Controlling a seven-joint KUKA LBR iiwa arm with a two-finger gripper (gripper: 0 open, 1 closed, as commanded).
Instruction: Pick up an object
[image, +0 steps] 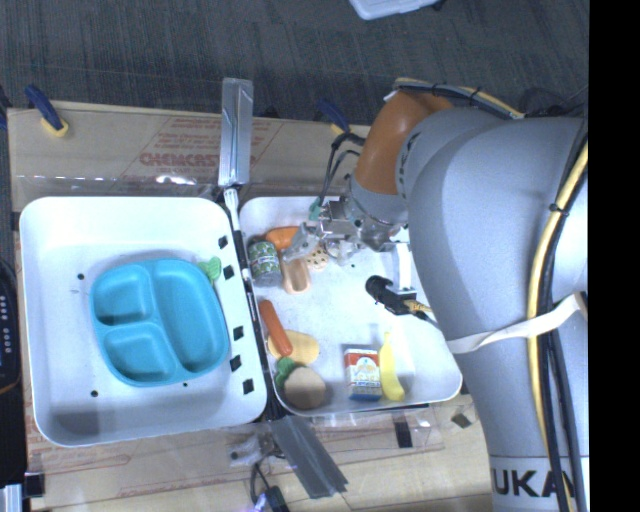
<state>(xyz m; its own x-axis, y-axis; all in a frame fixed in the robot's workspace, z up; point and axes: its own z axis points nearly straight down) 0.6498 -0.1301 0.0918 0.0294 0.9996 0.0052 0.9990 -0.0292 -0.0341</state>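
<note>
Grey robot arm (490, 250) fills the right side. Its two-finger gripper (322, 243) hangs over the far part of the right white bin (435, 375), near a green can (265, 259); whether jaws are spread, I cannot tell. A blue divided plastic tray (158, 320) lies in the left white bin (50, 300).

Bench (120, 150) under two white bins (50, 300)
</note>
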